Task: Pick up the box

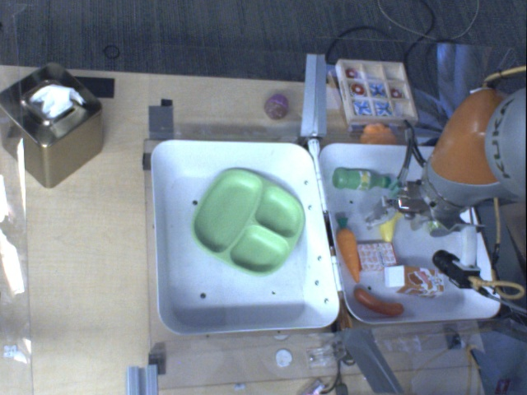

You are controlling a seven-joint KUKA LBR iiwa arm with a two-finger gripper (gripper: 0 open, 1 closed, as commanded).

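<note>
The arm, grey with an orange band, is reaching in from the right over the right bin. The tool is hanging above the upper middle of that bin; whether it is released or clenched cannot be told, and nothing is showing in its grasp.

The box, a small red-and-white carton, is lying flat in the right bin, just right of the carrot and below the tool, apart from it. A green bottle is lying on its side near the bin's far wall. A sausage is resting near the front wall, and a brown-and-white packet is sitting to its right.

The left bin is carrying a green divided tray.

The light wooden counter is bearing both bins side by side. A brass-coloured tissue holder is standing at its far left. A small purple ball and a tic-tac-toe board are resting behind the bins. Dark carpet is covering the floor beyond, with cables trailing across it
</note>
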